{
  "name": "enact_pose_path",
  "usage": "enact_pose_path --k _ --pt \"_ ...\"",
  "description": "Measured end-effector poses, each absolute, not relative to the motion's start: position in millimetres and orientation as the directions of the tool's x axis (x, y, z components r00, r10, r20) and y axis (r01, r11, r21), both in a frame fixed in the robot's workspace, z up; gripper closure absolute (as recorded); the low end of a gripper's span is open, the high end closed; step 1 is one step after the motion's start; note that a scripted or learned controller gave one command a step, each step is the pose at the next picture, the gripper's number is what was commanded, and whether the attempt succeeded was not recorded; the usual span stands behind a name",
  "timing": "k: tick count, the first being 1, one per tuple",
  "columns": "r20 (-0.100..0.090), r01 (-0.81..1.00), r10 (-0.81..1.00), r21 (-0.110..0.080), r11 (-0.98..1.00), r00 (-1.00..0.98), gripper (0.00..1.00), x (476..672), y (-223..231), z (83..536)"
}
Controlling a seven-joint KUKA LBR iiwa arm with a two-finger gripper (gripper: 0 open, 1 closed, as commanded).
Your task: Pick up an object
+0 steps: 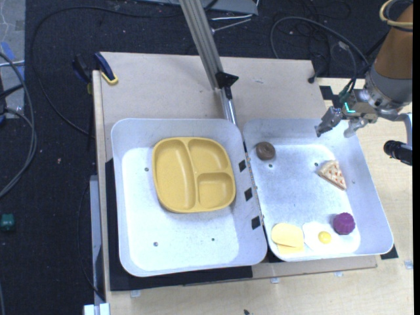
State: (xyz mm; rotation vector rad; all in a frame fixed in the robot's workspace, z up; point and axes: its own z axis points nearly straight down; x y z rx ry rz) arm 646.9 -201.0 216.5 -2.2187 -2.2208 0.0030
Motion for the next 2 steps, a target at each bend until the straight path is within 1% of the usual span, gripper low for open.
enact_pose_path --k 1,2 --pt "-0.001 1.000 1.000 0.001 0.002 -0.002 0.00 647.9 -200.9 218.3" --pt "0.000 1.000 1.000 -0.004 0.000 0.000 0.00 640.9 -200.7 173.1"
